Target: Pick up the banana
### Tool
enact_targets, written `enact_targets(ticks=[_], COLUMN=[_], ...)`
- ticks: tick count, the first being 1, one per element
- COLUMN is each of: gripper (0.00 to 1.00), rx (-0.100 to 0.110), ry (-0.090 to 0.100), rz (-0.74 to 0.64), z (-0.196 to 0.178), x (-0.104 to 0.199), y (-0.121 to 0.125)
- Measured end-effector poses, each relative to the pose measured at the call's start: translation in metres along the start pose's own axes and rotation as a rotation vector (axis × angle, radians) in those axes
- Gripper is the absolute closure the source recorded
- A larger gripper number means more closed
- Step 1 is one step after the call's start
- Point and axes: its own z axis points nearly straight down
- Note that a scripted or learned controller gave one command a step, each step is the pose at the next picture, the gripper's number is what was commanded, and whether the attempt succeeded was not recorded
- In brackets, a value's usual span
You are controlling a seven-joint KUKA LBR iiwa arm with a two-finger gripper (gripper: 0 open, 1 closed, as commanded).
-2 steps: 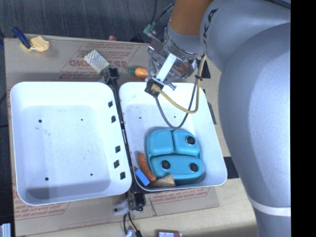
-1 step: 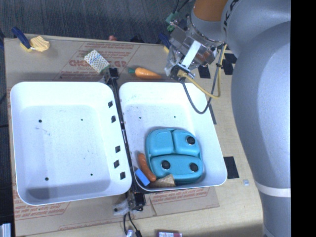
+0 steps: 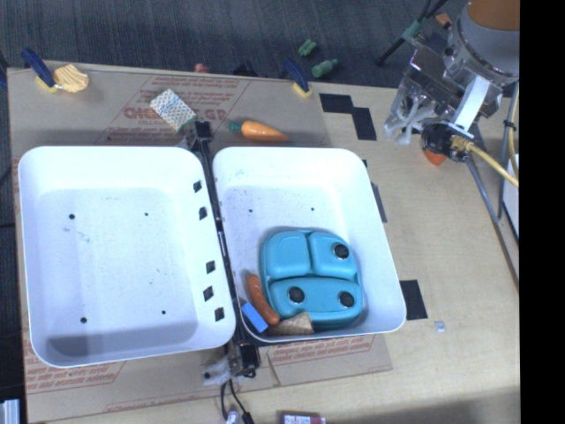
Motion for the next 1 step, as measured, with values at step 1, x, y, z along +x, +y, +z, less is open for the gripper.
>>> enact_targets(ticks=[1], gripper=[1.00], rx=[0.007], ry=[-0.001], rz=[0.105], z=[0.1072], x=[-0.0522], y=[-0.0043])
